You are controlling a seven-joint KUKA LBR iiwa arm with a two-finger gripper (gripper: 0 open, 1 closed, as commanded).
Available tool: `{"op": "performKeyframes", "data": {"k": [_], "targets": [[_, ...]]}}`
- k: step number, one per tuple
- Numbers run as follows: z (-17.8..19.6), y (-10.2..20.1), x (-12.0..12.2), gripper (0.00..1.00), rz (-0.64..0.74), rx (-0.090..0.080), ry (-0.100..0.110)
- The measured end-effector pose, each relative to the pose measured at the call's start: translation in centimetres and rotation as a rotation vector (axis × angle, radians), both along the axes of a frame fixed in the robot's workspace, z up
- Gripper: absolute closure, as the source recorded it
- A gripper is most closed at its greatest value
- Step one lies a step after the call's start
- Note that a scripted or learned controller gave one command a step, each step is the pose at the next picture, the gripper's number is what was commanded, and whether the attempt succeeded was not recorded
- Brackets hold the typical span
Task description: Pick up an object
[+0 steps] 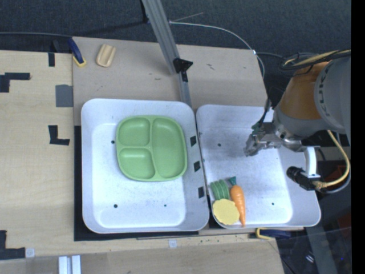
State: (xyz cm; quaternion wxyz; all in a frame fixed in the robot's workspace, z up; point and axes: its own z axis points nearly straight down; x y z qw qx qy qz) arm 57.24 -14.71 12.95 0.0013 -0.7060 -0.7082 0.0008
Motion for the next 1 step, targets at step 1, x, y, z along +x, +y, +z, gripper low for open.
{"op": "performKeyframes", "data": {"k": [1], "targets": [[6.24,0.16,0.56,1.00,-0.001,-0.002,-0.008]]}}
